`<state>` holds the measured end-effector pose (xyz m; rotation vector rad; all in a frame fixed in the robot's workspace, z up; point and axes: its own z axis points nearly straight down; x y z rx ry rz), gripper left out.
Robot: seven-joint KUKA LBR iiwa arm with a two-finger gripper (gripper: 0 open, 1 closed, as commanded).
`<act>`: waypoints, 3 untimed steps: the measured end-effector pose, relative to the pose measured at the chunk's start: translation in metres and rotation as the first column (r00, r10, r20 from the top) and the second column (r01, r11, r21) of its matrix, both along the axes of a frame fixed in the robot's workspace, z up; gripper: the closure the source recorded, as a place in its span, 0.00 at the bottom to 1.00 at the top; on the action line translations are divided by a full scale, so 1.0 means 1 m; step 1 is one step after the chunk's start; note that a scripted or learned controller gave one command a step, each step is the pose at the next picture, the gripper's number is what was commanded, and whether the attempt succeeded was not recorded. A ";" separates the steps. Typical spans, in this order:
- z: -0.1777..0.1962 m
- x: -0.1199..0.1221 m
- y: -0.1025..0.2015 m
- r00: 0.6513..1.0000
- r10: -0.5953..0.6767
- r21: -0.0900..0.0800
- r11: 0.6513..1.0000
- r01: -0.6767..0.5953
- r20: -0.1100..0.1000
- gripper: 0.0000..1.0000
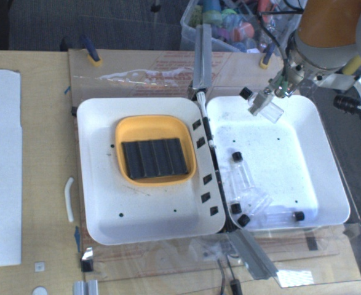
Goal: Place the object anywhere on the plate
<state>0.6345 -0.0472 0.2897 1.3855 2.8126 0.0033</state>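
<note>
Where the arm [328,17] reaches in from the right, its claw [277,94] is seen above the far edge of the right bin [328,165], near that bin's back left corner. A small clear, boxy piece [265,107] is seen at the claw's tip, but whether the claw is spread or pressed together cannot be told, and it cannot be told whether that piece is part of the claw or something carried. In the left bin [94,165] a yellow plate [154,126] is set, and a dark ribbed rectangular object [155,158] is laid flat on it, filling most of the plate's floor. Clear plastic objects with black caps [245,186] are scattered low in the right bin, close to the divider between the bins. Both bins are borne side by side on the counter [42,60], and a white sheet [2,165] is spread on it at the left.
</note>
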 end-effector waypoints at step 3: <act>0.147 0.014 -0.090 0.893 0.450 -0.006 0.893 -0.450 0.001 0.00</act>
